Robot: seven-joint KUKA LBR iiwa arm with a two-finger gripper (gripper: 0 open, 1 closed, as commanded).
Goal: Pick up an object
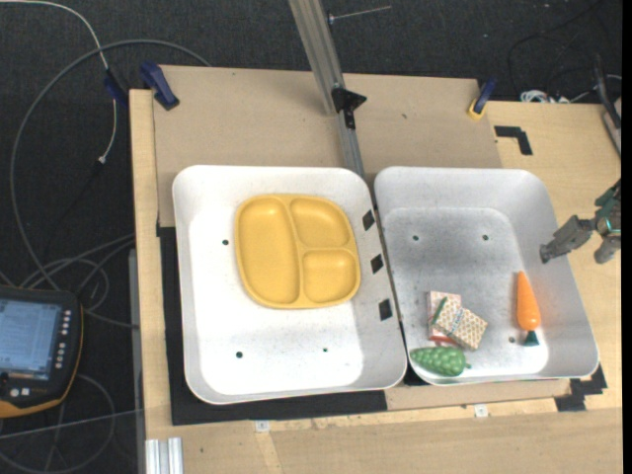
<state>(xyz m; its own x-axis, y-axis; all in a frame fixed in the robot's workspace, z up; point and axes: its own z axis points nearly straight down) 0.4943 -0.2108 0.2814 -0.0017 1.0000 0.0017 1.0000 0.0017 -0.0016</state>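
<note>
My gripper [573, 254] hangs at the right rim of the right bin [464, 191], open, with nothing between its fingers. An orange toy carrot [528, 300] lies in that bin, just below and left of the gripper. A small patterned packet [457, 321] rests near the bin's front middle. A green leafy toy [439, 361] lies at the front edge, below the packet.
The left bin [202, 284] holds a yellow divided plate [296, 250]. A metal post [321, 47] rises from behind the seam between the bins. Clamps sit on the bench's back corners. A tablet and cables lie on the floor to the left.
</note>
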